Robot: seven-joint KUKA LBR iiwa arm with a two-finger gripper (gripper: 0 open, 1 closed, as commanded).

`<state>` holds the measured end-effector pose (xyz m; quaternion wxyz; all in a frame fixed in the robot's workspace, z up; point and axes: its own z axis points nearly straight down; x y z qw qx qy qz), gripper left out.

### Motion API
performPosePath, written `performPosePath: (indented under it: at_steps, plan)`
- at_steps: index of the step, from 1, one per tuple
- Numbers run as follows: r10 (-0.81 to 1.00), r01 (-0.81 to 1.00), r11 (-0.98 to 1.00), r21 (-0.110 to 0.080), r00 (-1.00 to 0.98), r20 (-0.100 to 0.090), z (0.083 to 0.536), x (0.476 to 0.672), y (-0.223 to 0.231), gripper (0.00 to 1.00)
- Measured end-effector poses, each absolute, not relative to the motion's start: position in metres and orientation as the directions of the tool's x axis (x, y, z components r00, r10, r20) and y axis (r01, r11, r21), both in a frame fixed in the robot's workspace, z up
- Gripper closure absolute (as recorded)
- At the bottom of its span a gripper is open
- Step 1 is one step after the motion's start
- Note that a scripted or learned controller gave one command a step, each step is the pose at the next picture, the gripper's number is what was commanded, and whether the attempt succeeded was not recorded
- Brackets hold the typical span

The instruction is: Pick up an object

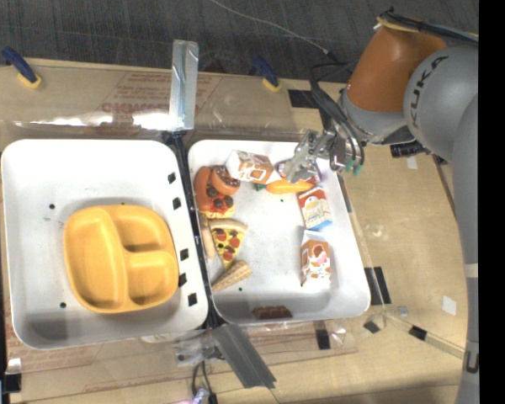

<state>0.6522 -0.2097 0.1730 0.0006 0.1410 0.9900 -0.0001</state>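
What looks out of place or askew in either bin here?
Nothing looks spilled or damaged. The toy food in the right bin lies jumbled at mixed angles; the pizza slice sits against the left wall. The yellow divided tray lies flat in the left bin.

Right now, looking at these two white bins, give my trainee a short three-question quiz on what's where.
1. True or false: the yellow plastic divided tray lies in the left white bin.
2. Which item lies closest to the end effector? A) the toy pizza slice B) the orange toy carrot C) the brown cone-shaped piece
3. Fill in: two small ____ cartons with red and white labels lie along the right side of the right white bin.

Key: 1 true. 2 B; the end effector hangs at the bin's upper right, just above the carrot. 3 upright-printed drink or milk; the exact print is too small to read.
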Motion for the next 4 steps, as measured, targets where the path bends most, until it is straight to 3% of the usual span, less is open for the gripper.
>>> performPosePath:
  at_steps: [1,2,3,4]
  plan:
    - [0.279,0.279,0.960,0.000,-0.960,-0.002,0.174,0.652,-0.210,0.00]
    - [0.368,0.368,0.930,0.000,-0.930,-0.001,0.094,0.623,-0.208,0.00]
    - [0.318,0.318,0.948,0.000,-0.948,-0.006,0.094,0.540,-0.209,0.00]
    - [0.279,0.279,0.960,-0.001,-0.960,-0.007,0.095,0.549,-0.210,0.00]
